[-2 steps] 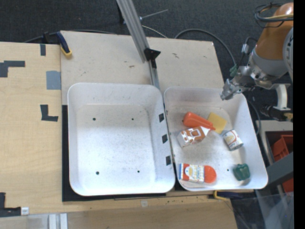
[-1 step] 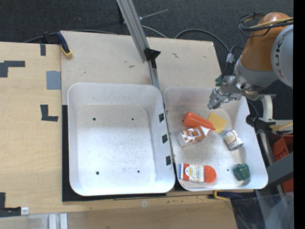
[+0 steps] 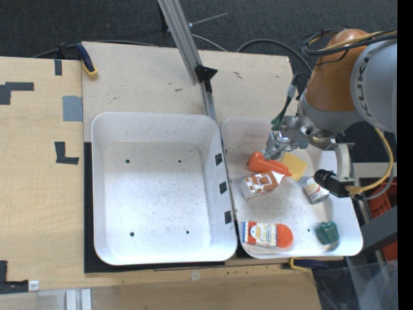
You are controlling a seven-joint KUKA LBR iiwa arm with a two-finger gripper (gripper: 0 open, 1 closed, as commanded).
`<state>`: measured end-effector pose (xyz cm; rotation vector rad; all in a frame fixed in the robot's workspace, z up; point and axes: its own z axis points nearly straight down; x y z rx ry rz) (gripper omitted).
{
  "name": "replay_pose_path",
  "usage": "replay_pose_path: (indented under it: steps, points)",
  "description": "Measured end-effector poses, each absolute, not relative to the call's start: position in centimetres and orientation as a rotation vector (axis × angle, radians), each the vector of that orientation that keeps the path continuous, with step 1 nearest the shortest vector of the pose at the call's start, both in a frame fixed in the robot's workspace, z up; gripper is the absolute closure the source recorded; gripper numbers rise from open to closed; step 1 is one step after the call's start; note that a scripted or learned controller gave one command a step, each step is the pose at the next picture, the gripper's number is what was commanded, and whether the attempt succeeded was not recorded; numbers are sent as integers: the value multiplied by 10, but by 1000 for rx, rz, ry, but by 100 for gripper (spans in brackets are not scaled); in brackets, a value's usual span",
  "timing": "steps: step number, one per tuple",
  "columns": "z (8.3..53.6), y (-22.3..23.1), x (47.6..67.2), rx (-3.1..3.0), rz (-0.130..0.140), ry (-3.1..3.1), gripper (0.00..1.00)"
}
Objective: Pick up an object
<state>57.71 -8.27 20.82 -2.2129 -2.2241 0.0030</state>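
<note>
Right bin [image 3: 361, 237] | orange piece [image 3: 268, 165] long axis left-right | tool [image 3: 279, 146] above, grip unclear

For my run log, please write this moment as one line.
phase: reaching | gripper: low in right bin, just above orange object | grasp: none seen | nearby: yellow block, small carton | left bin: untouched
</note>
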Motion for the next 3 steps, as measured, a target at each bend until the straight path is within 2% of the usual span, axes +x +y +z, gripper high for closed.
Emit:
replay_pose_path:
  steps: [2, 3]
  points:
    - [216, 30, 522, -2210, 1, -2227, 100]
    - [215, 74, 502, -2212, 3, -2225, 100]
